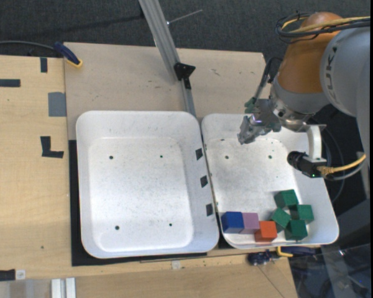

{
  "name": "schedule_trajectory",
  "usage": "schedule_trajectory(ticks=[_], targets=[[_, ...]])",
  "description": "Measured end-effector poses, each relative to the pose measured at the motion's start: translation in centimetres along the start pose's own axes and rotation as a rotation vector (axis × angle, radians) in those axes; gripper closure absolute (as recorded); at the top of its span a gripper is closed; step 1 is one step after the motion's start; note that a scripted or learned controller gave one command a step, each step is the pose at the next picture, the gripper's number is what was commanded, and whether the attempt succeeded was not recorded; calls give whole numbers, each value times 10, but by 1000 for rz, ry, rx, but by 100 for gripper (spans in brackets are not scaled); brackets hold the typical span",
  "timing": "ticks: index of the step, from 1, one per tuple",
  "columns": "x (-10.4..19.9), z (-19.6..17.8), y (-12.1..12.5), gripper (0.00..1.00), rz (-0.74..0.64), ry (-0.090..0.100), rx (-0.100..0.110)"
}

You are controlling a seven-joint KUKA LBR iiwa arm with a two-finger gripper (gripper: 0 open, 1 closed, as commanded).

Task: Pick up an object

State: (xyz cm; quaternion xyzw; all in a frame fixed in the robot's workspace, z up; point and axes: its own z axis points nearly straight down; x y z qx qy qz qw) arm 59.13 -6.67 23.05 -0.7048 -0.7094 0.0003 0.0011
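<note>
Arm: the grey arm reaches in from the right over the right bin
Left bin: the left bin lies beside it
Gripper: the gripper hangs above the right bin's far end; its opening cannot be told, nothing seen in it
Blocks: green blocks, orange block, purple block and blue block cluster at the near edge, well apart from the gripper
</note>
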Motion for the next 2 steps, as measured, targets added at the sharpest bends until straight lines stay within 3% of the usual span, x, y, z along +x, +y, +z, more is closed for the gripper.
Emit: schedule_trajectory(ticks=[2], targets=[[119, -10, 6, 100, -1, 1, -1]])
